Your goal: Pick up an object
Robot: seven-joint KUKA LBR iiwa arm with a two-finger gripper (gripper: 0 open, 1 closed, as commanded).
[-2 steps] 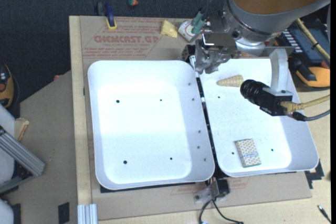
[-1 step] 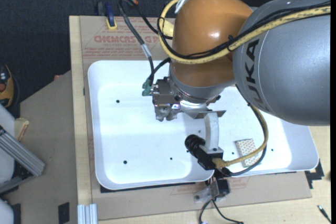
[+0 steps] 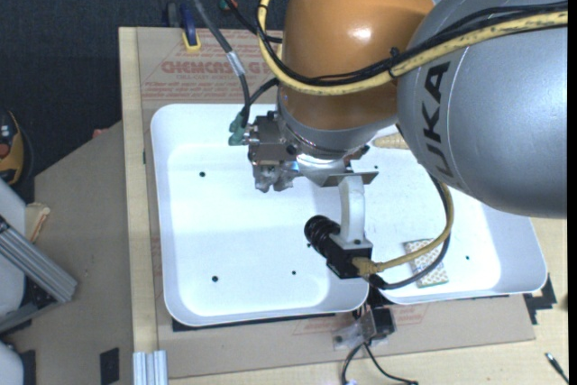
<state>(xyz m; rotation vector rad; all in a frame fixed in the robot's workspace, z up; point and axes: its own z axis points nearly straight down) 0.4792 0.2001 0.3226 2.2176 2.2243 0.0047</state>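
Jaws cannot be judged as wide or narrow, because the gripper [image 3: 270, 167] is seen from above as a grey metal block tucked under the wrist, and its tips are hidden.

At the far left, the wooden bench board [image 3: 135, 194] carries red lettering along its top edge, with a small blue clip [image 3: 189, 21] just above it. The left bin [image 3: 194, 297] lies on the board, its white floor marked by a few small dark dots. The gripper hangs over the upper right part of this bin, below the arm's big orange dome [image 3: 352, 22].

Just right of the gripper, a white bracket [image 3: 352, 207] drops from the wrist and bears a small black unit [image 3: 326, 243], which sits over the seam between the two bins. A yellow-and-black cable [image 3: 410, 259] runs from that unit up toward the grey arm link [image 3: 505, 95].

In the right bin [image 3: 509, 270], a small flat piece with a checkered pattern [image 3: 435, 277] lies near the front rim, partly crossed by the cable and well apart from the gripper. A tan sliver [image 3: 389, 141] peeks out from under the arm; what it is cannot be told.
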